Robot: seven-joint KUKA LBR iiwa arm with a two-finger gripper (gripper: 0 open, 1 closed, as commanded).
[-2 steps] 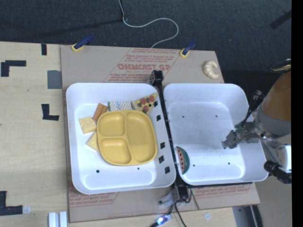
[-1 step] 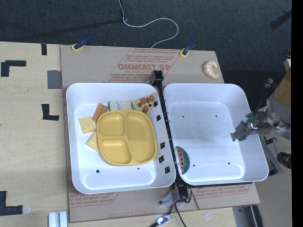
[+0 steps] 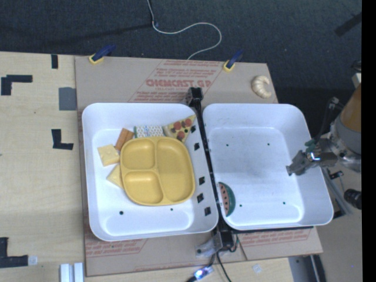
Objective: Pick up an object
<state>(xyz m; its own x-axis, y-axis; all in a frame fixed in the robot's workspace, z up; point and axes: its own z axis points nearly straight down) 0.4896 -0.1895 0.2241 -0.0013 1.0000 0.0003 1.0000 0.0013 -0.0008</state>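
Gripper (image 3: 296, 166) at the right edge of the frame, over the right rim of the right bin (image 3: 258, 113), nothing seen between the fingers; apart or together, cannot tell at this size and angle. Nearest candidate: a watermelon-slice toy (image 3: 227, 197), lying at the lower left of the right bin, against the wall by the divider. Probably light, rigid plastic, thin and flat, so little to bite on and awkward so close to the wall; best taken across its narrow width, coming straight down.

In the left bin (image 3: 97, 216), centre-left of the frame: a yellow divided plate (image 3: 157, 170), likely stiff, smooth and light, too broad to span, so rim only, and apt to tip or slide. Tucked round its upper and left edges: a pale cracker-like square (image 3: 108, 155), an orange-brown piece (image 3: 123, 138), a pizza-slice toy (image 3: 181, 126). All small, likely light and hard; partly under or touching the plate, so crowded for a clean hold.
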